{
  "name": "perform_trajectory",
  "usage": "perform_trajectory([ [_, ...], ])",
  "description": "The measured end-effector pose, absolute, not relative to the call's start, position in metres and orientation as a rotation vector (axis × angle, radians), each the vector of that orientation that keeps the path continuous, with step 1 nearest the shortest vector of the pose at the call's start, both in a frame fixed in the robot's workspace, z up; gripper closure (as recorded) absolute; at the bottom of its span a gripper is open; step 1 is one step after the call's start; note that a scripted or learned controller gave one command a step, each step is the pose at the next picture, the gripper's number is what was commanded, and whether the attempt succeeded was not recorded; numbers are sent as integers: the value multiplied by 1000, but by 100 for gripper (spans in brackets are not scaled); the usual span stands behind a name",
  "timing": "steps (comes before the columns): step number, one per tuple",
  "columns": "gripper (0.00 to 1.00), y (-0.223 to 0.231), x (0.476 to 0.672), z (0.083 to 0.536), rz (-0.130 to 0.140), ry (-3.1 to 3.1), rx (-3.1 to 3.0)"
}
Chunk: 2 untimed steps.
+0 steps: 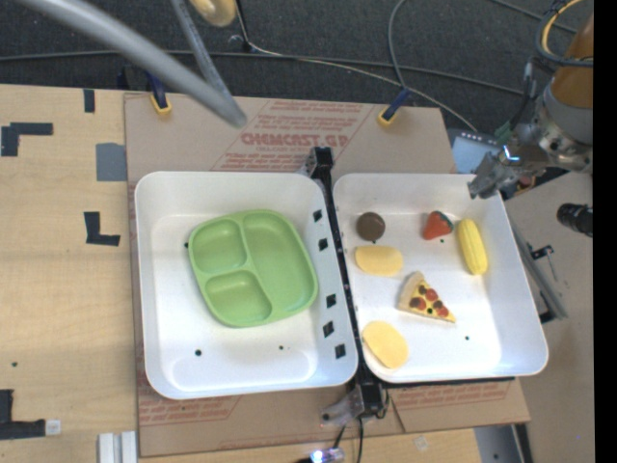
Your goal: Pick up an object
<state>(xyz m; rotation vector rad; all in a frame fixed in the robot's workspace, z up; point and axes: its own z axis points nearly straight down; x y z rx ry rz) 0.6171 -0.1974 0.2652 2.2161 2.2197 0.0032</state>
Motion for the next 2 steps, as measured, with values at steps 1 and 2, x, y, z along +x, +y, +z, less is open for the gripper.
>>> perform_trajectory([
  [1, 100, -148, 624, 248, 0, 2229, 2217],
  [2, 100, -94, 632, 232, -1, 2230, 2216],
])
